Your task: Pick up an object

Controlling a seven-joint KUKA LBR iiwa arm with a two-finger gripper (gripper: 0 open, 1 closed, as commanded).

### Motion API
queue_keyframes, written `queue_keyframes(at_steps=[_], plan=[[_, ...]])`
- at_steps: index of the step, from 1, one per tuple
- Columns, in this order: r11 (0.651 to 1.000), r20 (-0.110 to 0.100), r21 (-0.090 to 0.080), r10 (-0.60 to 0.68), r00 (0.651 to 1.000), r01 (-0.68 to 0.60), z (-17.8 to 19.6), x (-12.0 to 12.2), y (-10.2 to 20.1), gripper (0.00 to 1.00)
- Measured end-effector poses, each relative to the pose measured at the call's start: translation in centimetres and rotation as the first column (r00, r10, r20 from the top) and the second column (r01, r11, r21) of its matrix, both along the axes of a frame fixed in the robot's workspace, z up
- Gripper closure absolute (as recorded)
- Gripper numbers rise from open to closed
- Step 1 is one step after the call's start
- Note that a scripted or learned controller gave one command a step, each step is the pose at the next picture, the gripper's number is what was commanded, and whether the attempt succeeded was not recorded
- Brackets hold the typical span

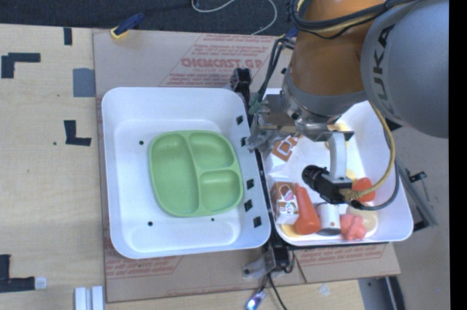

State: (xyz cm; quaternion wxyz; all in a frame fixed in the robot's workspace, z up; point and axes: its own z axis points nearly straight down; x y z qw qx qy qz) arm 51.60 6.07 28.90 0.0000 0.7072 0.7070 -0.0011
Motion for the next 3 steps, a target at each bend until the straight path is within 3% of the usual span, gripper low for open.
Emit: queue_keyframes(at_steps=[1,2,3], plan=[[1.000,-0.003,0.000,0.000,1.000,0.000,-1.4,-1.0,-1.0,1.00],[1.000,0.006,0.002,0.002,1.000,-0.002,4.6,-1.7,-1.5,1.00],[1.000,0.002,0.002,0.005,1.000,-0.005,6.7,-1.8,1.3,1.00]])
